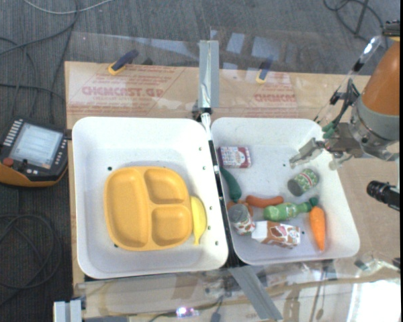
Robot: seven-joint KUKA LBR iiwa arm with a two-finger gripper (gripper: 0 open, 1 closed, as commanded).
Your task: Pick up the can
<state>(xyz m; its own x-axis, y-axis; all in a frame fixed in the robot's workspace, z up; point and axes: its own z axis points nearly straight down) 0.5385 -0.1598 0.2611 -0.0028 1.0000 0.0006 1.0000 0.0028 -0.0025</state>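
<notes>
Can [303, 180], green-labelled and lying tilted on its side, rests on the floor of the right bin [336, 243], toward that bin's right wall and roughly midway between its far and near edges. Nothing grips it. The gripper [320, 151] hangs just beyond the can, toward the bin's far right corner, its two fingers spread apart with one reaching left and the other pointing down toward the can; whether a fingertip touches the can cannot be told. The grey arm with its orange band [384, 86] comes in over the bin's right edge.

Near the can, toward the bin's near edge, lie a small green bottle [287, 211] on its side and an orange carrot [318, 227] along the right wall. A red sausage-like piece [264, 200] lies left of the can, a dark green vegetable [231, 184] runs along the left wall, and a small red box [234, 156] sits near the far left corner. A grey-topped tin [240, 218] and a brown-and-white carton [279, 234] lie by the near edge.

The left bin [94, 139] holds a yellow divided tray [148, 206] in its middle, with a yellow banana [198, 219] touching the tray's right side.
</notes>
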